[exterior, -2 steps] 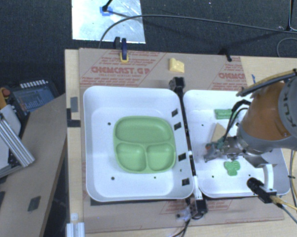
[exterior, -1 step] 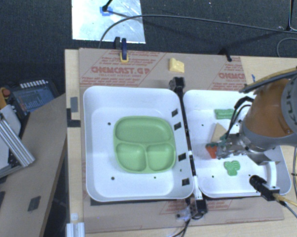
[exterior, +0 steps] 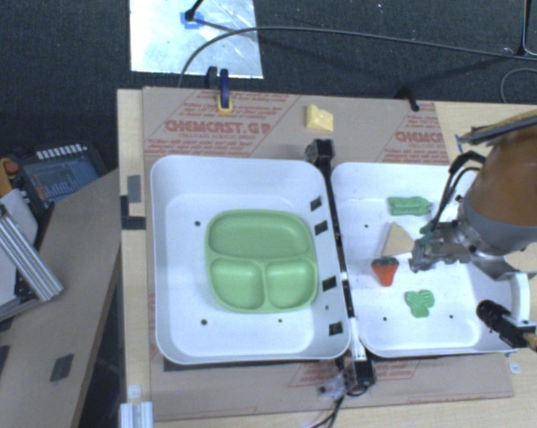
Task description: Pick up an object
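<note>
Camera view looks down on the right white bin (exterior: pixel 358 333), where a small orange-red carrot-shaped toy with a green top (exterior: pixel 385 270) lies near the left-centre of the floor. Just above it sits a tan wedge-shaped piece (exterior: pixel 399 237); a flat green leafy toy (exterior: pixel 409 206) lies farther back, and a small green broccoli-like toy (exterior: pixel 419 303) lies nearer the front. The grey gripper (exterior: pixel 427 253) hangs just right of the carrot and wedge — whether it is open or grasping anything cannot be told. The left white bin (exterior: pixel 175 328) holds a pale green divided plastic plate (exterior: pixel 260 259).
</note>
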Robot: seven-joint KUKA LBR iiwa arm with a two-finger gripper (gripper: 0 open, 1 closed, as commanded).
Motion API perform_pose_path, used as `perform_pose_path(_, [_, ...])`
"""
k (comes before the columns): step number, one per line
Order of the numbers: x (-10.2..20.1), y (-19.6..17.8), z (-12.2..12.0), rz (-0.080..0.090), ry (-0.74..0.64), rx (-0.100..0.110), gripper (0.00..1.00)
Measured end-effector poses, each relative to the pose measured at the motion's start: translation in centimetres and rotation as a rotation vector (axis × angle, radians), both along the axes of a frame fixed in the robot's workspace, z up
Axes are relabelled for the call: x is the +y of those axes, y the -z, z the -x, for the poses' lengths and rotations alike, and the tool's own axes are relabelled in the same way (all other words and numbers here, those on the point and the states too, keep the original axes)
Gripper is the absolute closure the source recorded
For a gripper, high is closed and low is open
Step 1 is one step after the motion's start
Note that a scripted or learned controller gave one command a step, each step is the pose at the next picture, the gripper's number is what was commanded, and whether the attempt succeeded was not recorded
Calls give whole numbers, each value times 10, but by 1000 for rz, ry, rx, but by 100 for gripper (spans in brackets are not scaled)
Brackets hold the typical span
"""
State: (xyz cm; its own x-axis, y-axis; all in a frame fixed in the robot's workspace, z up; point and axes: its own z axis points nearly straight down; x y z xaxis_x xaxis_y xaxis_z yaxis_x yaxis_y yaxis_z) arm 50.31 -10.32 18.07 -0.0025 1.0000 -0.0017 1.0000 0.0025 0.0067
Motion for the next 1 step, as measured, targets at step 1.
perform_pose_path(1, [1,-44,0,0,-2,0,100])
